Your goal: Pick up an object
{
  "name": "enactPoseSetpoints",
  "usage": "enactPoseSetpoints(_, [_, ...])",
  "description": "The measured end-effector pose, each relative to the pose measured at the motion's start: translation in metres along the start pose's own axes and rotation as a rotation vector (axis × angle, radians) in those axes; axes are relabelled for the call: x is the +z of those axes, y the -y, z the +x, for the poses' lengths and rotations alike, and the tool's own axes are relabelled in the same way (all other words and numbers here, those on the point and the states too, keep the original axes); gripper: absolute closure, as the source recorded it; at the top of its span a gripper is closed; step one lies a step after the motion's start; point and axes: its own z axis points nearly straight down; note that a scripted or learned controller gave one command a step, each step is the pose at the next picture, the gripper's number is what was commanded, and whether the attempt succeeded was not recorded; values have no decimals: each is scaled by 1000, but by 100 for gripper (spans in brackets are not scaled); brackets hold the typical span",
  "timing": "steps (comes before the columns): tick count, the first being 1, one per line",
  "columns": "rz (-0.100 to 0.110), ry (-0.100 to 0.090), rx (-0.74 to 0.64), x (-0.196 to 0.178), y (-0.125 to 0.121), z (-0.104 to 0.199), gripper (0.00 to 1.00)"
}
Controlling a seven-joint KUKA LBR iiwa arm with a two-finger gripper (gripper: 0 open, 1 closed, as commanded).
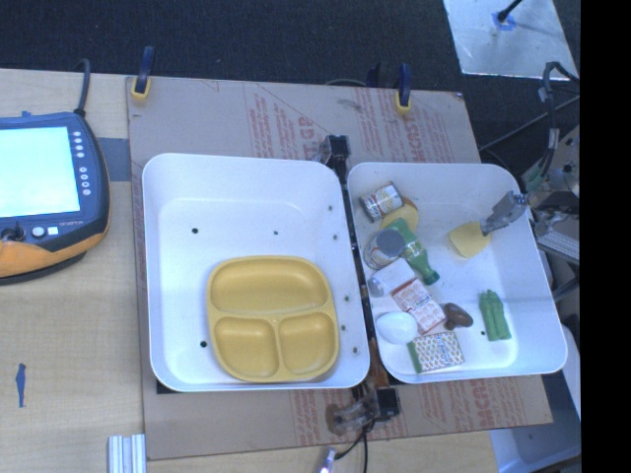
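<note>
— Over on the right-hand bin (513,264), what is the arm doing?

— Its pincer (490,225) reaches in from the right edge and sits low, right at the upper right edge of a yellow sponge-like block (467,240). The tip looks to be touching the block.

— Is it grasping the block?

— I cannot tell. The fingers are too small and blurred to judge, and the block lies beside the tip rather than plainly between anything.

— What else lies in that bin?

— A small tin can (381,202) on its side near the top left, a green bottle (413,253) slanting below it, and a round greyish lid or cup (380,252) just beside the bottle. Lower down there is a red-and-white packet (420,305), a white rounded object (396,326), a patterned flat packet (437,351) at the front wall, a small brown item (456,314), and a green toy-like piece (494,315) well apart toward the right.

— And the left bin (177,225)?

— It holds a yellow divided tray (272,317) with three compartments, lying flat toward the front.

— Anything around the bins?

— Both sit on a brown cardboard sheet (246,116) on the tabletop (59,343). A control pendant with a lit screen (44,190) lies at the far left, and blue-and-yellow clamps (143,75) pin the sheet's far edge.
</note>
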Motion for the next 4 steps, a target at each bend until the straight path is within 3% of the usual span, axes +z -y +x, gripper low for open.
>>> enactPoseSetpoints(1, [2,0,-3,71,-32,88,0])
enactPoseSetpoints(2, [-2,1,3,101,-33,86,0])
enactPoseSetpoints(3, [-1,-1,3,141,-73,44,0])
enactPoseSetpoints(4, [-2,-1,2,140,-95,58,0])
